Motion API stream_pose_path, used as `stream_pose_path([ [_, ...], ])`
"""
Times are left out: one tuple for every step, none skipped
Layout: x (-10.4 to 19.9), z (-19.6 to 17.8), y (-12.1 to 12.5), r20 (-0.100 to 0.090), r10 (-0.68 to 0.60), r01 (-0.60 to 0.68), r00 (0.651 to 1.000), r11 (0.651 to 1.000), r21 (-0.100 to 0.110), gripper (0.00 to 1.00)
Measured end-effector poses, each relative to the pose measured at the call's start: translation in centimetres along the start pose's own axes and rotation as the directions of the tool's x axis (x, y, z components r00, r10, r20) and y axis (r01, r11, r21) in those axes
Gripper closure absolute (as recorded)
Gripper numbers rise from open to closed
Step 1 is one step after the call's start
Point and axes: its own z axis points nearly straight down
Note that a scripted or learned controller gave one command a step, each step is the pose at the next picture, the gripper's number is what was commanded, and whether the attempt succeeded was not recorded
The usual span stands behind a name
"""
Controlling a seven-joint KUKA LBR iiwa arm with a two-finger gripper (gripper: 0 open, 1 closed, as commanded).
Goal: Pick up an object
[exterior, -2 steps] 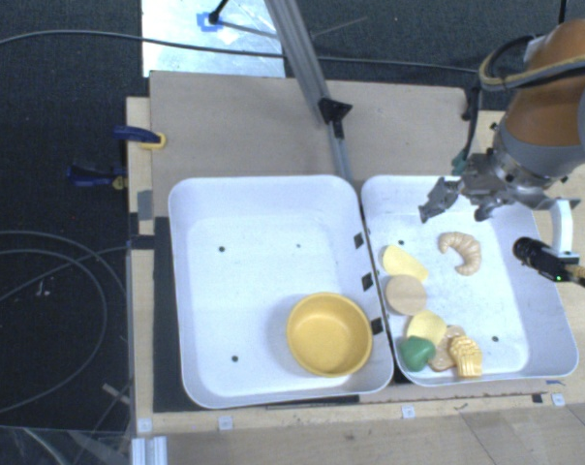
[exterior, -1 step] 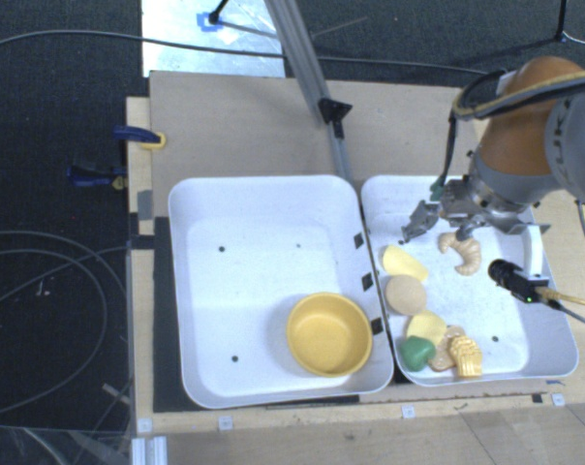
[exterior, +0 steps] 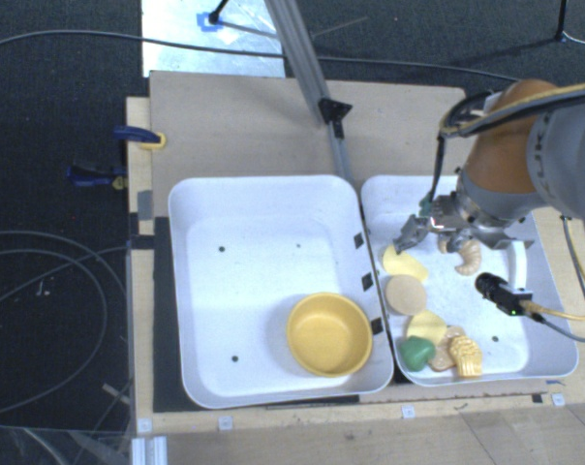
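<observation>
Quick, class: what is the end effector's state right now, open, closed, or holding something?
End effector: open, holding nothing, low over the right bin above the pale yellow piece.

Left bin [exterior: 225, 211] and right bin [exterior: 554, 356]: white plastic, smooth, faint sheen, lightly speckled. Yellow bowl [exterior: 329, 333]: plastic, smooth, soft gloss. Bench top [exterior: 244, 114]: tan board, matt, wood-like. Floor covering [exterior: 50, 66]: dark, rough, carpet-like weave. Slanted pole [exterior: 297, 37]: grey metal, dull satin. Arm shell [exterior: 564, 158]: grey, smooth; orange band [exterior: 501, 158]: glossy plastic. Green item [exterior: 415, 353]: smooth, slightly shiny. Round tan disc [exterior: 405, 294]: matt.
</observation>
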Motion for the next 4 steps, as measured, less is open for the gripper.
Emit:
stream_pose_path([
  [0.0, 4.8, 0.0, -0.001, 0.000, 0.000, 1.000, 1.000, -0.001, 0.00],
  [0.0, 3.1, 0.4, 0.001, 0.001, -0.001, 1.000, 1.000, -0.015, 1.00],
  [-0.3, -3.3, 0.5, 0.001, -0.005, 0.005, 1.000, 1.000, -0.011, 1.00],
  [-0.3, -8.8, 0.6, 0.001, -0.004, 0.004, 1.000, 1.000, -0.011, 1.00],
])
